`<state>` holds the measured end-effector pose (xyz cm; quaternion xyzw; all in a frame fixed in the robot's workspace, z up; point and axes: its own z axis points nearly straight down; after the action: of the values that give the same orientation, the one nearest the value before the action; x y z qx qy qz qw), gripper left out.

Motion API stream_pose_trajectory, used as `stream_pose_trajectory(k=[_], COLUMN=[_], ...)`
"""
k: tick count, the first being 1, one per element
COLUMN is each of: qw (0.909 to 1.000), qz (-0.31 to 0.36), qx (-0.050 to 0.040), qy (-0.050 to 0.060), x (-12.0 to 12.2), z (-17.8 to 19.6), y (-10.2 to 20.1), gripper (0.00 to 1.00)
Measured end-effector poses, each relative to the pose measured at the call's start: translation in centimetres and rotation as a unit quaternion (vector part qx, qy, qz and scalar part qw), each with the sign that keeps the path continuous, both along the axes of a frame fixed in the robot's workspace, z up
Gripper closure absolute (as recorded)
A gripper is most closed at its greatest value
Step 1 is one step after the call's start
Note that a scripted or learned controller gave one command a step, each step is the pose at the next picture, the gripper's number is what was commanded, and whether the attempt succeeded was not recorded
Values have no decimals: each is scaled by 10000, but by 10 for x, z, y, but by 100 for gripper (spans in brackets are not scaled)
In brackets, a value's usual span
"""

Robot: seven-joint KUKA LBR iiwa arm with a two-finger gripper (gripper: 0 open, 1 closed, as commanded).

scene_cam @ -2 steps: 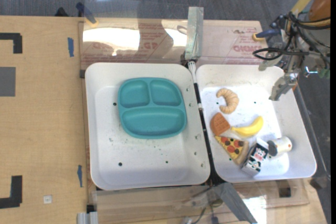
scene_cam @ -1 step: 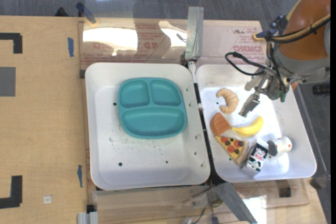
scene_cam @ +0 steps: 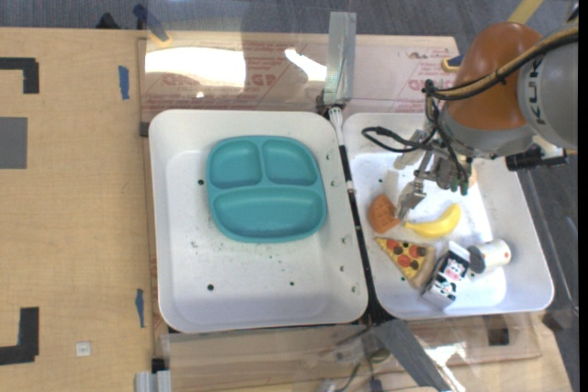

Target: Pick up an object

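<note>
In the right bin lie an orange croissant-like piece, a yellow banana, a pizza slice, a black-and-white carton and a small white cup. My gripper hangs from the grey arm with the orange band, just above the gap between the orange piece and the banana's left end. Its fingers point down and left, close together, and I see nothing between them.
The left bin holds a teal divided plate. A clear panel and a metal post stand behind the bins. Cables trail from the wrist over the right bin's back. Cardboard lies to the left.
</note>
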<state>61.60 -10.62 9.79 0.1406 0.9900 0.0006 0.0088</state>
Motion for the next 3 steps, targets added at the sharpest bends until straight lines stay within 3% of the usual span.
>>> stream_pose_trajectory(k=[1,2,3], qw=[10000,9827,9692], qz=[8,-1851,-2459], qx=[-20,39,35], qy=[-78,29,80], x=[4,13,-24], z=[13,91,88], y=[0,69,116], gripper=[100,100,100])
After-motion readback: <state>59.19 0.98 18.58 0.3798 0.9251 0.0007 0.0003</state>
